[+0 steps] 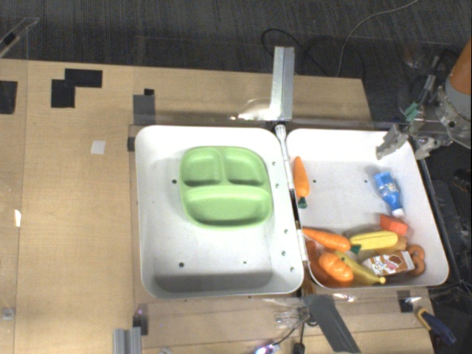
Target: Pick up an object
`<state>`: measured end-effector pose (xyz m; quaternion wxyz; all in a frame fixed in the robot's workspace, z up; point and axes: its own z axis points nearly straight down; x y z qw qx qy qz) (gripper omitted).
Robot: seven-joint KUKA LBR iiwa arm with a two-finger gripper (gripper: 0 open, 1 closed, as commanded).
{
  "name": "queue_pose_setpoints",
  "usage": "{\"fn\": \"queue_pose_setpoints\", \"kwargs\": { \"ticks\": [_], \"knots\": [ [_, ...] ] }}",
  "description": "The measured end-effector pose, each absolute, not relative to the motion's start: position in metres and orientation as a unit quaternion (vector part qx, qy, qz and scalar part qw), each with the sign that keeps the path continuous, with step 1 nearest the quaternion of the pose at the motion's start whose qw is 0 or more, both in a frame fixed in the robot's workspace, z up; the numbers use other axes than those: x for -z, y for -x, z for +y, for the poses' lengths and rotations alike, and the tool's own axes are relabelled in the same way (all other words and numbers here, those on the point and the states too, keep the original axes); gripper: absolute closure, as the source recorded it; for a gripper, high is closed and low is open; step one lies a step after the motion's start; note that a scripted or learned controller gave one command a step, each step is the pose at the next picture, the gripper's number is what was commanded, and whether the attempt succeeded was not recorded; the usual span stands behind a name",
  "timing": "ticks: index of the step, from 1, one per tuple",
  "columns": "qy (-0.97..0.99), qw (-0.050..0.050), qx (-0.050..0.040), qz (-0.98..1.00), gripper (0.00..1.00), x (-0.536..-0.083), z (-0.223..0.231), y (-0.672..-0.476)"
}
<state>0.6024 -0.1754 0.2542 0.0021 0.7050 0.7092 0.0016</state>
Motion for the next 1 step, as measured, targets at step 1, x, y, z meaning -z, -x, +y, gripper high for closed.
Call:
{"fn": "queue_pose_setpoints", "kwargs": {
  "ticks": [1],
  "knots": [
    [-0.710, 0.002, -0.0011, 0.704, 0.00, -0.1639, -0.2054, -0.6016]
  ]
}}
